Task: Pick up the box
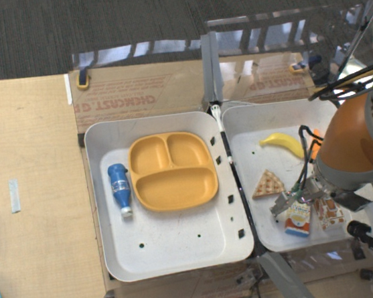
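One gripper (294, 200) low over the box (298, 219) in the right bin (265, 236).
Whether it is open or grips anything cannot be told; the box lies just below the waffle slice (268, 185), with a banana (282, 143) beyond.

We can read only one piece of lettering, red print on the flat brown cardboard sheet (140, 90) lying behind the two white bins, upside down from our side and seeming to spell "CHEMCAST GP", though the last letters stay uncertain.
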Robot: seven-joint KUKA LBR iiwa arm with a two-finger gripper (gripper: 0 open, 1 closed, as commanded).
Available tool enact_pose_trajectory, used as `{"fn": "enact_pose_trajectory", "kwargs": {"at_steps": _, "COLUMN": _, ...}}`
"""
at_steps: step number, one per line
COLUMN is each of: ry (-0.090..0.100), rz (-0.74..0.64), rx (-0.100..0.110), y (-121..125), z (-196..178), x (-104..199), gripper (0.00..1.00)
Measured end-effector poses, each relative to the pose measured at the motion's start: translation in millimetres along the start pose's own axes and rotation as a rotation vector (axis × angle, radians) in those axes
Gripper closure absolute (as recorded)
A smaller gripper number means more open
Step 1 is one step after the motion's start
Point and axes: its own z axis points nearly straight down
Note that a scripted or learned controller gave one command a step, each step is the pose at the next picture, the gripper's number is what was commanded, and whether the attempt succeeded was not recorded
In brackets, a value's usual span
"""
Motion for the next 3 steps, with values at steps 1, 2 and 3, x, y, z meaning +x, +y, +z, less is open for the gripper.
{"fn": "enact_pose_trajectory", "kwargs": {"at_steps": 1, "ry": -0.001, "rz": 0.000, "rx": 0.000, "y": 0.4, "z": -8.6, "x": -0.6, "gripper": 1.00}}
{"fn": "enact_pose_trajectory", "kwargs": {"at_steps": 2, "ry": 0.000, "rz": 0.000, "rx": 0.001, "y": 0.1, "z": -8.4, "x": -0.5, "gripper": 0.00}}
{"fn": "enact_pose_trajectory", "kwargs": {"at_steps": 3, "ry": -0.001, "rz": 0.000, "rx": 0.002, "y": 0.0, "z": -16.6, "x": -1.2, "gripper": 1.00}}
